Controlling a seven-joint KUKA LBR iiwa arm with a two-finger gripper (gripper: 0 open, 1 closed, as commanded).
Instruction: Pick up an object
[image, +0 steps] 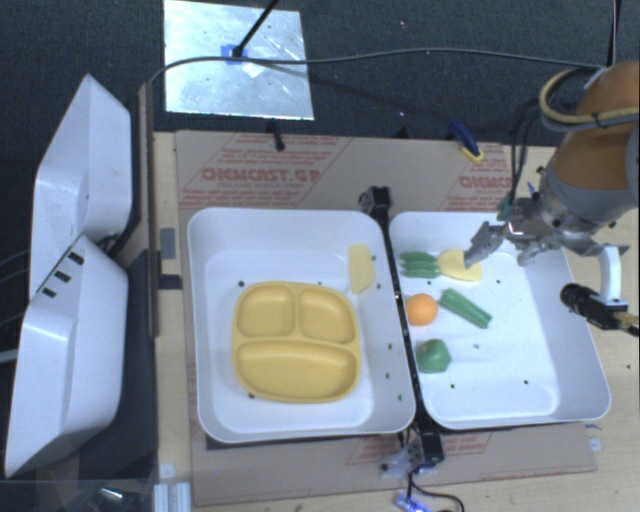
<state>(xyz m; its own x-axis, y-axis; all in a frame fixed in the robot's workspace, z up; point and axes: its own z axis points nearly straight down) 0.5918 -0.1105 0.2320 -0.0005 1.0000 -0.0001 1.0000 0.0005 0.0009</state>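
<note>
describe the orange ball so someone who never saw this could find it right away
Look in the right-hand white bin, along its left wall where it meets the other bin. The orange ball lies there, below a ridged green piece and above a rounder green piece. It is the one round, orange thing among green and pale yellow items.
</note>
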